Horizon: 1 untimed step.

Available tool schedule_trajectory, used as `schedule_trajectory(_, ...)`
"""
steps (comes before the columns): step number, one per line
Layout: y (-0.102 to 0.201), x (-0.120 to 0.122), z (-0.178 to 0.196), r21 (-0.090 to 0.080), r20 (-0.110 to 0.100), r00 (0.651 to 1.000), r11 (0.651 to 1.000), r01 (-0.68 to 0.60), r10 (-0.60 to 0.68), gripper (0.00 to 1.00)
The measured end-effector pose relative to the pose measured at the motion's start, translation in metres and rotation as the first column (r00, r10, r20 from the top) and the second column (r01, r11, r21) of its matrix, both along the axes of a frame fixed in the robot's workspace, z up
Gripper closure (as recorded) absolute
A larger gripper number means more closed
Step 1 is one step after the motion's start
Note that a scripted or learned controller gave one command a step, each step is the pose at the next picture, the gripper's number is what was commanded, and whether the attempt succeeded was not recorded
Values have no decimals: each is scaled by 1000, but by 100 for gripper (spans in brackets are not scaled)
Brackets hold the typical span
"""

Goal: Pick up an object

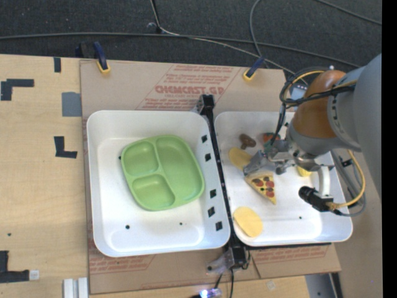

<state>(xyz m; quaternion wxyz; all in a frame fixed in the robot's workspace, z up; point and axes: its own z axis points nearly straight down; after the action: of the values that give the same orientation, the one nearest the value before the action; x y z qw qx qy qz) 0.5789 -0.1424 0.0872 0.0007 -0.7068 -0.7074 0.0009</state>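
The grey arm with its orange band (315, 113) reaches in over the right bin (322, 228), and its gripper (262, 161) hangs low above the bin floor, pointing toward the divider (213, 166) between the two bins. Whether the jaws are spread or pressed together cannot be told from this angle, since the wrist hardware crowds the tips, and nothing can be seen pinched between them. Just below the jaws, nearly touching them, lies a pizza slice (265, 187) with red spots on its topping, its point aimed toward the bin's near edge. Just beside the jaws on the divider side sits a pale yellow piece (238, 158). Beyond the jaws, toward the bin's far wall, rests a small brown item (247, 141), and close by it, partly hidden by the wrist, is a small red and green item (268, 138). Well below the jaws, near the bin's front corner by the divider, lies a round yellow piece (248, 221). Across the divider, well apart from the jaws, the left bin (105, 228) holds a green compartment tray (162, 172) lying flat and slightly turned.
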Motion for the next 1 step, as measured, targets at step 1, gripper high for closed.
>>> schedule_trajectory(1,0,0,12,0,0,1000,1000,-1,1,100)
